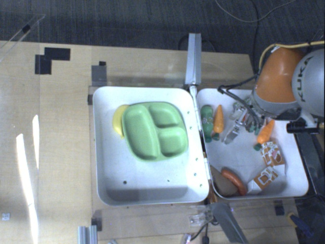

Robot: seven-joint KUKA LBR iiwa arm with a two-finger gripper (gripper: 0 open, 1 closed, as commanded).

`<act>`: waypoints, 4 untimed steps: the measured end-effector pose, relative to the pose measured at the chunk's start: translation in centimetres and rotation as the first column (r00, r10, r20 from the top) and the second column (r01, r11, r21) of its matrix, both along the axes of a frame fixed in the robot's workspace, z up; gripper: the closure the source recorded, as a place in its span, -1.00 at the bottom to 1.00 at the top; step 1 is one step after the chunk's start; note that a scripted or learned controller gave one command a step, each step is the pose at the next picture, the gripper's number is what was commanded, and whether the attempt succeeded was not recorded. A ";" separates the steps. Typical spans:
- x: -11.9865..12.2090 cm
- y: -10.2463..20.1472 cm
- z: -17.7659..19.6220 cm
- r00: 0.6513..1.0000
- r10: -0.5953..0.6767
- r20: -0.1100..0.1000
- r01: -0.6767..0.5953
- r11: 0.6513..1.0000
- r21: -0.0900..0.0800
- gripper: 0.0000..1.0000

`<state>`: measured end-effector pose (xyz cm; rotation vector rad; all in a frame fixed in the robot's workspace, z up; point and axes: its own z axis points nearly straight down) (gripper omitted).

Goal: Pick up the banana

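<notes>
Sausage (234,180) lies nearest, right bin. Banana (118,121) in left bin, mostly under green divided tray (154,130); long axis unreadable. Gripper (236,127) over right bin, jaws' state unclear

Single fixed cam, mounted above the bench (51,151), looking down at a slight slant, so the dark carpet (127,9) fills the top strip and the bench front runs off the bottom edge. Far enough back to take in both white bins whole: left bin (147,187) about centre frame, right bin (297,184) pushed toward the right edge. The metal divider post (193,60) between them sits just right of centre. The arm (289,80) enters from the right side, partly cropped.
</notes>
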<state>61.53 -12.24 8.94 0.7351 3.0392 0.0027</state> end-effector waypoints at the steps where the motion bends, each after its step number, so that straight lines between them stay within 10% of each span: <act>1: 0.0 0.0 0.0 1.000 0.000 0.000 0.000 1.000 0.000 -1.00; 2: 0.0 0.0 0.0 1.000 0.000 0.000 0.000 1.000 0.000 -1.00; 3: -7.5 4.1 0.1 0.986 0.167 0.000 -0.167 0.986 -0.001 -1.00; 4: -7.5 4.1 0.1 0.986 0.166 0.000 -0.166 0.986 -0.001 -1.00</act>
